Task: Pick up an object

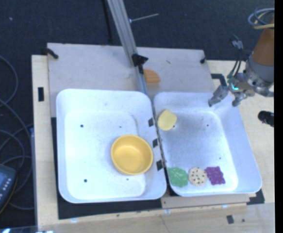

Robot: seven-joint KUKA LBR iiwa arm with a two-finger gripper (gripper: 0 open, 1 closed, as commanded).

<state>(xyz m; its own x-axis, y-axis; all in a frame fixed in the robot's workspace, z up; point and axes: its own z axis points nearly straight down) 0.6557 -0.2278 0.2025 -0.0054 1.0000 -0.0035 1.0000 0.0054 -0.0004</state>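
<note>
The desk (41, 130) is pale wood, with a grey board lying across its far part. On it sit two shallow white bins side by side, their inner edges touching. The left bin (83, 110) carries a yellow bowl (131, 154), upright, near its right wall and toward the near side. The right bin (228, 144) carries four small things: a pale yellow piece (166, 120) close to its left wall at the far end, and, in a row along the near wall, a green piece (178, 176), a round speckled cookie (197, 175) and a purple piece (215, 175), each just beside the next. A metal rail (124, 33) slants down from the top to the gap between the bins, and a small orange thing (151, 76) lies on the grey board beside it.

The arm (263, 57) reaches in from the right. Its pincer (227, 97) hangs over the far right corner of the right bin, fingers spread apart and holding nothing, well apart from all four pieces.
</note>
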